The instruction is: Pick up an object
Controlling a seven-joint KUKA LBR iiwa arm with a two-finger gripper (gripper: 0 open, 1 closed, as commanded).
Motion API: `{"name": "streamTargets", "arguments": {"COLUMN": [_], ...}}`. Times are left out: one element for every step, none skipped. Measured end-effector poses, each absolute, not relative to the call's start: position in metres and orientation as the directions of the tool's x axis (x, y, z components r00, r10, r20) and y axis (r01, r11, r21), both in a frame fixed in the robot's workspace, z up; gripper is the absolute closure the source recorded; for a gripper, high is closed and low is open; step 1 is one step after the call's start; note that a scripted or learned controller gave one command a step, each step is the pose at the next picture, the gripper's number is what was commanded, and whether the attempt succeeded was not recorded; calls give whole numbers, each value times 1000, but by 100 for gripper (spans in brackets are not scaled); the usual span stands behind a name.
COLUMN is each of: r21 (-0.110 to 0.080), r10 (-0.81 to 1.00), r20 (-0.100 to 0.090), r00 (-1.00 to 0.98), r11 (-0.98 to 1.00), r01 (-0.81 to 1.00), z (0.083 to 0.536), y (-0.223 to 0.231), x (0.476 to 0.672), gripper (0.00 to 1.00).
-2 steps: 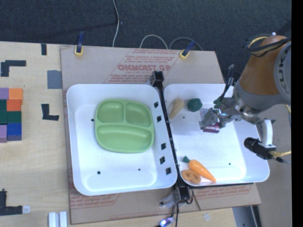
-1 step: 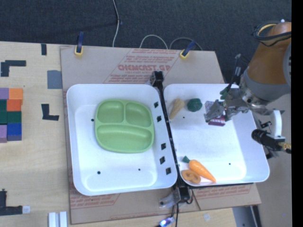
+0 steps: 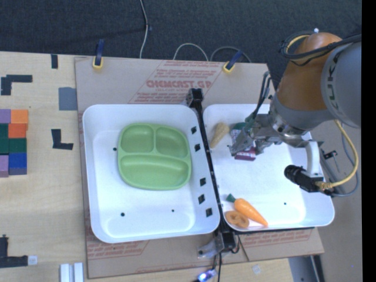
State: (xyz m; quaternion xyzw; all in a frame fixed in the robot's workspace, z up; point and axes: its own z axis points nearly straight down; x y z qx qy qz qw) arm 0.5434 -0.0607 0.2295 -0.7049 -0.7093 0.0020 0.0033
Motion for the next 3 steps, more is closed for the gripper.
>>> {"name": "streamTargets", "arguments": {"r21": [-9, -7, -8], "r10": [1000, 1000, 1000], "r20": [1, 1, -1], "r00": [-7, -9, -7], "r11": [7, 9, 7], "r01": [1000, 1000, 1000], "z": [220, 225, 212], "y": [-8, 54, 103], "x": [534, 535, 542], "gripper": [100, 100, 100]}}
